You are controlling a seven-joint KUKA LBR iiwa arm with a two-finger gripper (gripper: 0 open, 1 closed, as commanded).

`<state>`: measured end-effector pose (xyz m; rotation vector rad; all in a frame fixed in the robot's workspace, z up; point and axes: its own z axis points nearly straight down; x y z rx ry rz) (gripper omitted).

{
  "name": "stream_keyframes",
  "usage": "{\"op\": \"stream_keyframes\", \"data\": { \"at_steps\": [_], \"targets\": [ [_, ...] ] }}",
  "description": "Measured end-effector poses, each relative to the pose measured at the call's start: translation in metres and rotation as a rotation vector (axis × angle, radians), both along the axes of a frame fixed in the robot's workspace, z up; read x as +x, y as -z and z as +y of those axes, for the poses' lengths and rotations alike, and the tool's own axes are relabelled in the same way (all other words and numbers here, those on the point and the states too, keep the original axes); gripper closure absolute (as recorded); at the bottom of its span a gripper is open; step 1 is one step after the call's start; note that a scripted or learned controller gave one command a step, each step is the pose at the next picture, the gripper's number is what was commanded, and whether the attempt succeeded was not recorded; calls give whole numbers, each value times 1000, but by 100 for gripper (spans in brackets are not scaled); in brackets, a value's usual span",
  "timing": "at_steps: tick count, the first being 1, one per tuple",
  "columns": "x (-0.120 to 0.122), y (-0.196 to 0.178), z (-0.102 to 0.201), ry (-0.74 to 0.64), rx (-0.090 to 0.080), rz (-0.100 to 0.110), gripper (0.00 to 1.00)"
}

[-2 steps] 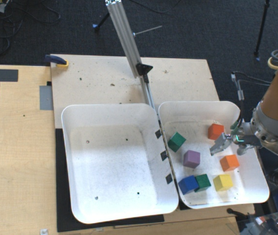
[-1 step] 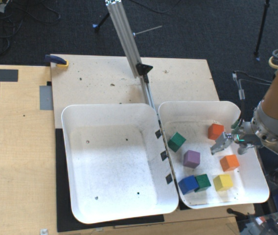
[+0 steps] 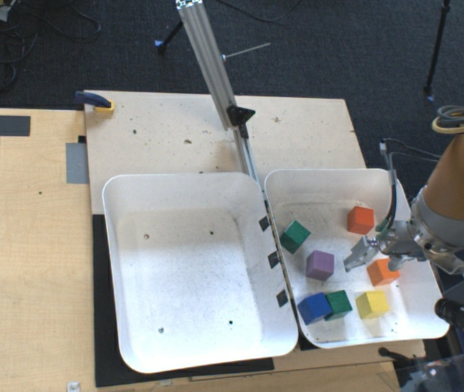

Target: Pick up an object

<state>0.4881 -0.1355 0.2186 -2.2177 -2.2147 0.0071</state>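
No writing is seen on the cubes beside the gripper (image 3: 377,256), whose finger state cannot be told, and an orange cube (image 3: 381,273) is partly hidden beneath it.

pale bench (image 3: 175,129), two white bins (image 3: 126,219)

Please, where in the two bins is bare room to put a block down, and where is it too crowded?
The left bin floor is bare, wall to wall. In the right bin, free floor lies along the back wall, behind the green block and orange block. Crowded: the front, and around the gripper.
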Motion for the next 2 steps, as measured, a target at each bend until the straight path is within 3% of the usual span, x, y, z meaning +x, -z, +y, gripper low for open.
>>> {"op": "stream_keyframes", "data": {
  "at_steps": [2],
  "targets": [
    [7,122,0,0,1,1,0]
  ]
}}
